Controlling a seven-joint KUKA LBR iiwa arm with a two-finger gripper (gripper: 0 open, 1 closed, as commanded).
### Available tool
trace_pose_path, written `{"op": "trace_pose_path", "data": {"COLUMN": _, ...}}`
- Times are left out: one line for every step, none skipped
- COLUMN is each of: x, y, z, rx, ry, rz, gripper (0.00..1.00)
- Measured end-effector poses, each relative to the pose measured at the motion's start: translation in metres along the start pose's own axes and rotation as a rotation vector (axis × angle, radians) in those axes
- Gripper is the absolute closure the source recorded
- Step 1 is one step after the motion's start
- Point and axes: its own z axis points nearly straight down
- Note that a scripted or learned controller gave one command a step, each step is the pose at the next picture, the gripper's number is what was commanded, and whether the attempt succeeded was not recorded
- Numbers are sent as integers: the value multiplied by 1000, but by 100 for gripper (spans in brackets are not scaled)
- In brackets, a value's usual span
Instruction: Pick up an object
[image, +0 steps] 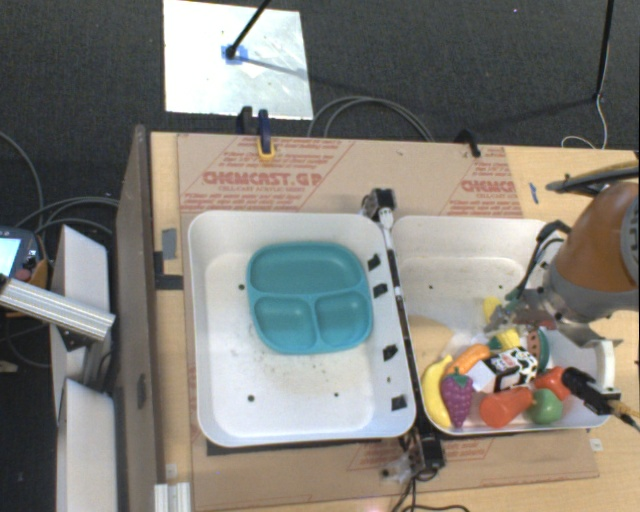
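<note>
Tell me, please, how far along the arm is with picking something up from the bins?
Nothing looks lifted yet. The tool is low in the right bin, at the top of the toy food pile, but I cannot see its grip. The teal tray lies in the left bin. Grasping and lifting remain.

Left bin (225, 400): open floor around the teal tray (308, 298).
Right bin (450, 250): far half open; toy food (495, 385) crowded the near corner.
</note>
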Motion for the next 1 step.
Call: {"op": "trace_pose_path", "data": {"x": 95, "y": 51, "z": -107, "rx": -7, "ry": 5, "rz": -18, "gripper": 100}}
